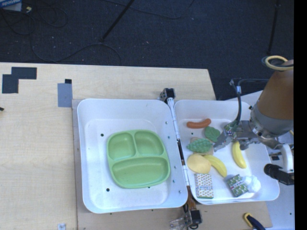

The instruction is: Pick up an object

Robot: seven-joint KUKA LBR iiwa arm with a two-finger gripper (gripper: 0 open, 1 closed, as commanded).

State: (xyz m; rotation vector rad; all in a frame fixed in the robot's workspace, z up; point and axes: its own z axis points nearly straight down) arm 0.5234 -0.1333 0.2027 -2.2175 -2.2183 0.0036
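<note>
Gripper: the two-finger gripper [225,139] sits low in the right-hand shallow white plastic bin [259,196], reaching in from the right; its dark fingers look parted, with nothing seen between them, so it reads as released.
Likely target: the flat dark-green leaf-shaped toy [211,133], just beside the fingertips; which object the program means is a judgement only.
Where it lies: in the upper middle of the right bin, below the orange-red sausage toy [198,124] and touching or nearly touching the lighter green bumpy vegetable toy [199,146].
Long axis: roughly diagonal, upper left to lower right, though the leaf is small and its outline is soft.
Neighbours: a curved yellow plastic banana [238,155] to the right, a second yellow banana [217,165] and a pale yellow rounded lemon-like toy [197,164] below.
Risk, crowding: the fingers may catch two green pieces at once, or push one aside.
Risk, flatness: a thin leaf lying flat gives the fingers little to close on; they may slip over it.
Other bin: the left white bin [91,195] holds a light-green divided plastic plate [137,158], well apart from the gripper.
</note>
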